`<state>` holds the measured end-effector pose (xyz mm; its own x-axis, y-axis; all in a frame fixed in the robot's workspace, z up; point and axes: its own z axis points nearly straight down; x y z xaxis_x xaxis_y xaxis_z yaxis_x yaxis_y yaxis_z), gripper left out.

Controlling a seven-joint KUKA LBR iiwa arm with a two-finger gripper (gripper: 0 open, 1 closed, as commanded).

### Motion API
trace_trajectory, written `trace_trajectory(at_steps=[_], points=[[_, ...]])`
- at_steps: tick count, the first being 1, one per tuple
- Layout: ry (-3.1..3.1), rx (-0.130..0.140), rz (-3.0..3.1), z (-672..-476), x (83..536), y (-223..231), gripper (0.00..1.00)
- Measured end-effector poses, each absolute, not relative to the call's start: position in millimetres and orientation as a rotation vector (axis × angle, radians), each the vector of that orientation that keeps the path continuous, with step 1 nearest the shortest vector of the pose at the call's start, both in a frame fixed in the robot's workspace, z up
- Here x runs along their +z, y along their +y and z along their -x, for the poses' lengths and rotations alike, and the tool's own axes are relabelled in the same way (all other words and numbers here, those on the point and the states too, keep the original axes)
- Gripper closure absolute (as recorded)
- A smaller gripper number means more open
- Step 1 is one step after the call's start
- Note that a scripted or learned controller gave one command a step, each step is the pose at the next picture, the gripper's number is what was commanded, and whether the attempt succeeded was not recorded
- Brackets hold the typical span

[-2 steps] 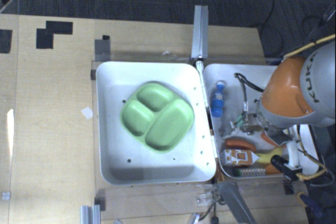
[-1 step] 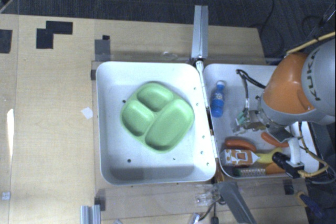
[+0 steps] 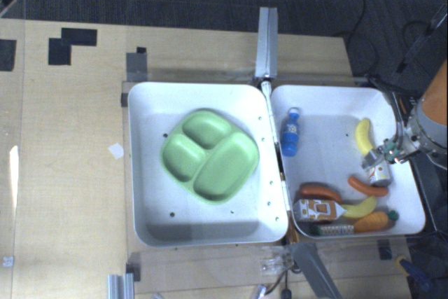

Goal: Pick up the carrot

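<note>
One carrot: the carrot (image 3: 372, 221) is orange with a green tip at its right end; it lies on its side in the front right corner of the right bin (image 3: 329, 105), close to the front rim.
Carrot's neighbours: a yellow banana (image 3: 361, 207) lies just behind the carrot and looks to touch it; a small carton (image 3: 319, 210) with an orange and white label lies to their left, near the front rim. Its writing is too small to read. A dark flat item (image 3: 329, 228) sits along the front rim under the carton; what it is cannot be told.
Sausages: one red-brown sausage (image 3: 319, 191) lies just behind the carton; a second sausage (image 3: 367, 185) lies toward the right wall, under the gripper.
Gripper: the gripper (image 3: 379, 171) hangs over the right side of the right bin, above the second sausage and well behind the carrot. Whether it is spread or closed cannot be told.
Arm: the grey arm (image 3: 430, 119) enters from the right, over the right wall of the bin.
Second banana: a yellow banana (image 3: 363, 134) lies near the right wall, behind the gripper.
Bottle: a blue bottle (image 3: 290, 131) lies along the left wall of the right bin; its label is unreadable.
Left bin: the left bin (image 3: 150, 171) holds a green divided plate (image 3: 210, 155) with three sections, near its middle.
Bench: both bins rest side by side on a pale wooden bench (image 3: 63, 164).
</note>
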<state>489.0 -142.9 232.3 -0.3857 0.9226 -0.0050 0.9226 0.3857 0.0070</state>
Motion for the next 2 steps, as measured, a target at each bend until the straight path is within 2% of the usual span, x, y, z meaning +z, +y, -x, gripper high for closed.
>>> trace_trajectory(at_steps=[1,2], points=[[2.511,0.008,-1.876,-488.8,298.6,-44.3,1.00],[2.239,0.006,-2.194,-488.1,357.3,-105.0,1.00]])
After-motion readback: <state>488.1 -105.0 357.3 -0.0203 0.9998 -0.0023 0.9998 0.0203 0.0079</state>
